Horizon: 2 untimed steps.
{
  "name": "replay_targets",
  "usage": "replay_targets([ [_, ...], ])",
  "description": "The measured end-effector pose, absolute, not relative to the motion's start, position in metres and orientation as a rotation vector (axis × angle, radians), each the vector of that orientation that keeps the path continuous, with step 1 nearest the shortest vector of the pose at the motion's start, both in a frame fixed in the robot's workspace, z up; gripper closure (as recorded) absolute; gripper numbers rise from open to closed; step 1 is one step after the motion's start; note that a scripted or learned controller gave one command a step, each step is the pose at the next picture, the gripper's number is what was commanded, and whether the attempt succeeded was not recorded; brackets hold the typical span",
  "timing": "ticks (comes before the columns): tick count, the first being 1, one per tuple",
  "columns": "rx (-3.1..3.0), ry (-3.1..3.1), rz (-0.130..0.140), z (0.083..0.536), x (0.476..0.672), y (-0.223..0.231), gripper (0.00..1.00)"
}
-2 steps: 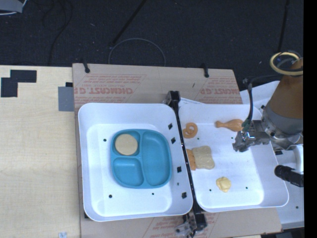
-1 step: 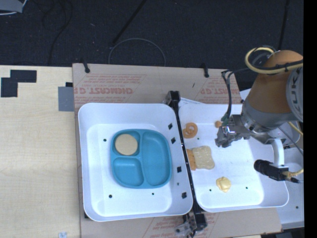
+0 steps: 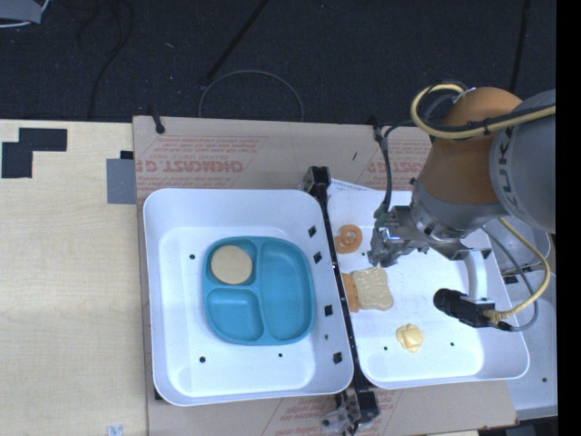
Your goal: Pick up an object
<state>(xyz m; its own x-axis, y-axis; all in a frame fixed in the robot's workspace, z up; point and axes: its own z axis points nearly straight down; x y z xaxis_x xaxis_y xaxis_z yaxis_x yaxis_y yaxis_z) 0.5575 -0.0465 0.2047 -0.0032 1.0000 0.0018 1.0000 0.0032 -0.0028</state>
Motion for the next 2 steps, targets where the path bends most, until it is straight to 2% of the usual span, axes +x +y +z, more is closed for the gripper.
replay_targets([
  [2, -2.213, -2.225, 0.000, 0.208, 0.581, 0.073, 1.00],
])
